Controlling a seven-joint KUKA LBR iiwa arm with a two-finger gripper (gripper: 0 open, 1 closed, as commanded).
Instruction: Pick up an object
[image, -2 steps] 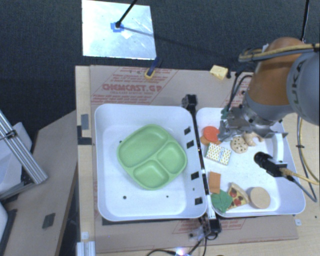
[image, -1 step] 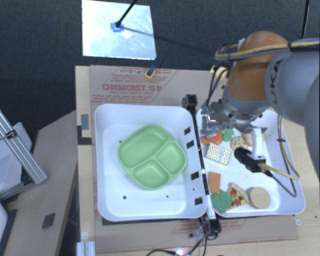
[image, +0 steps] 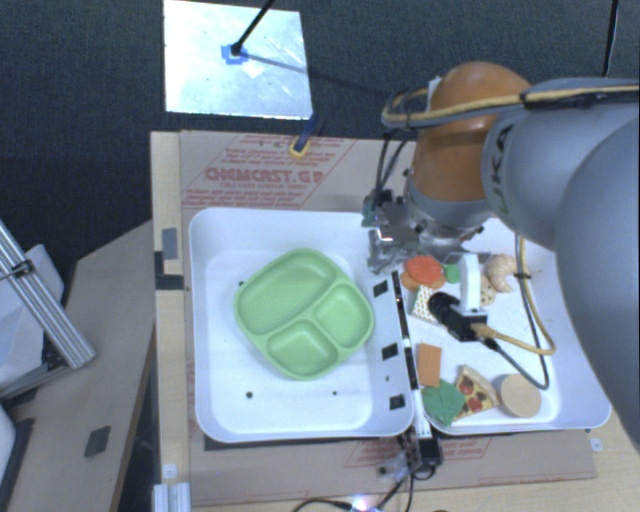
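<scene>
Camera view has my tool (image: 385, 250) low at the right bin's (image: 575, 395) far corner; whether it is spread or pinching, I cannot tell. Nearest pickable thing, the orange-red toy (image: 424, 269), lies just beside it, apparently loose.

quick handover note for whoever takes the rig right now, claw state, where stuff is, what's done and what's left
Claw: low over the far left corner of the right bin, near the divider; nothing seen held.
Left bin: holds the green sectioned plate.
Right bin: orange-red round piece, orange block, green leaf piece, pizza slice, tan disc, beige lump.
Done: no pick seen.
Left: grasp one item and lift it.
</scene>
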